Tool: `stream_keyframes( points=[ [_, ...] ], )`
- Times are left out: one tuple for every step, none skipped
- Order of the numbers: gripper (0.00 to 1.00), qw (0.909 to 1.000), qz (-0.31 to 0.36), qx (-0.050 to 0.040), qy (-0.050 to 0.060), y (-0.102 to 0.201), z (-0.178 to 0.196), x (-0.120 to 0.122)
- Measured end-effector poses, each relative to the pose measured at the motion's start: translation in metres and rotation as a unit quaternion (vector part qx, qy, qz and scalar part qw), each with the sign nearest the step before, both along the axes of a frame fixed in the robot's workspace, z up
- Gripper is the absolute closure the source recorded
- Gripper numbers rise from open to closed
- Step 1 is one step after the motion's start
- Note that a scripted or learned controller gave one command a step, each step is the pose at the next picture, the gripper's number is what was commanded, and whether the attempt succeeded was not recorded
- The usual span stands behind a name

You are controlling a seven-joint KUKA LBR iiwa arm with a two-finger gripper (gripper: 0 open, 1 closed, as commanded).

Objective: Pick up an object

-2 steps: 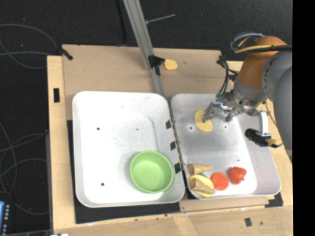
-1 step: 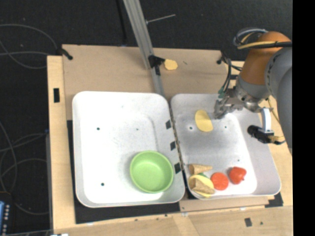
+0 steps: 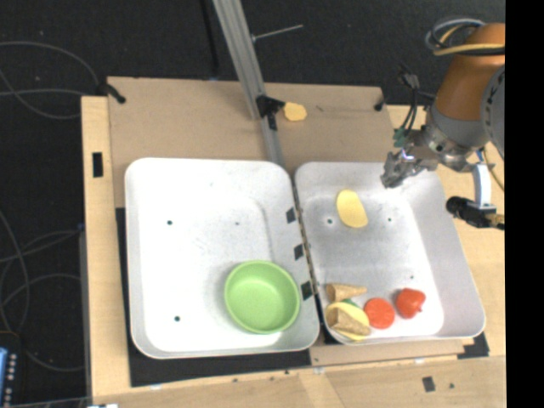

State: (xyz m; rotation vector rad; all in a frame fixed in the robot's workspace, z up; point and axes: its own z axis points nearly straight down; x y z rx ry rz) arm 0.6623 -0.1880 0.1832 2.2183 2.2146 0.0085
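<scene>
Jaws state unclear, gripper [image 3: 396, 173] hovering; approach step: next drop toward yellow object [image 3: 351, 208] at its 8 o'clock.

The arm [image 3: 466, 92] enters from the right — orange band uppermost, grey wrist below. It angles down and left, with the gripper [image 3: 393, 173] at its lower end, pointing downward.

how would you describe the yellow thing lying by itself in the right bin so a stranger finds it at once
Start at the right bin of the two white ones. In its upper half lies a pale yellow oval piece, alone on bare white floor, unlike the items clustered at the near edge.
</scene>
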Motion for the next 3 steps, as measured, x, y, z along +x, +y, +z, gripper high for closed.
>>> stream_keyframes(
  points=[
    [1.00,1.0000,0.003,0.0002,0.001,0.009,0.050,0.001],
    [1.00,1.0000,0.004,0.0007,0.002,0.008,0.072,0.001],
    [1.00,1.0000,0.003,0.0002,0.005,0.054,0.062,-0.025]
  ],
)
